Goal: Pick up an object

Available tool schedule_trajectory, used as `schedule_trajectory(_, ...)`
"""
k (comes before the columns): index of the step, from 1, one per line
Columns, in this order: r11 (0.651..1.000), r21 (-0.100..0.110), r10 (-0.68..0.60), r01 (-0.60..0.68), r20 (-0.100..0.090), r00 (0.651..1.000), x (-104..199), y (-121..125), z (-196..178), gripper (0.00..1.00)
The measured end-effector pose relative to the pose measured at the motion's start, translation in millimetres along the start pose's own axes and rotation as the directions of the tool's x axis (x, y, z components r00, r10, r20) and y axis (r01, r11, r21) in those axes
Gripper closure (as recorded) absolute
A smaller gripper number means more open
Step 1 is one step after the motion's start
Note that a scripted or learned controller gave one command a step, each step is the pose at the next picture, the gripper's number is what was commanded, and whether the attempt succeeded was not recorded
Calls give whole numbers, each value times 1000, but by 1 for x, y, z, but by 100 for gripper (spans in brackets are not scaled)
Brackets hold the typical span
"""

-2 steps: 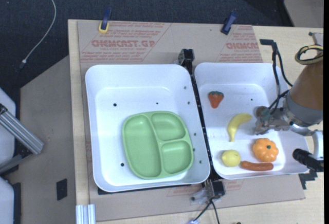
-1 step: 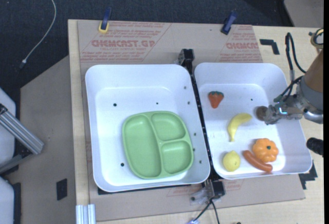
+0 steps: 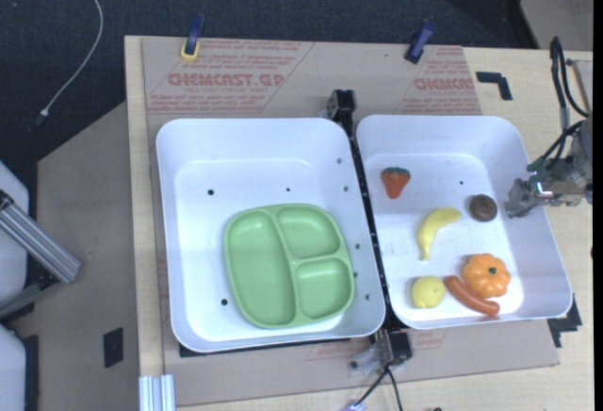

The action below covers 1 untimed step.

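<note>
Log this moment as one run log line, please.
pincer: at right bin's right rim, nothing seen held | nearest: brown ball | right bin: strawberry, banana, lemon, pumpkin, sausage | left bin: green tray

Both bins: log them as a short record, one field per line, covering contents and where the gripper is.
left bin: green divided plate
right bin: strawberry, banana, brown ball, lemon, small pumpkin, sausage
touching: sausage lies against the small pumpkin
gripper: at the right bin's right wall, beside the brown ball
held: nothing seen between the fingers
</note>
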State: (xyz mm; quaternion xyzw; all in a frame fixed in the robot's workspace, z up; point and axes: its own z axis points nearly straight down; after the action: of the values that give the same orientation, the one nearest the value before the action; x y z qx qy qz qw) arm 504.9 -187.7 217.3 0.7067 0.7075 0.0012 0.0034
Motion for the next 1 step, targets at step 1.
schedule_trajectory(1,1000,-2,-1,1,1,1000,-1,2,-54,100)
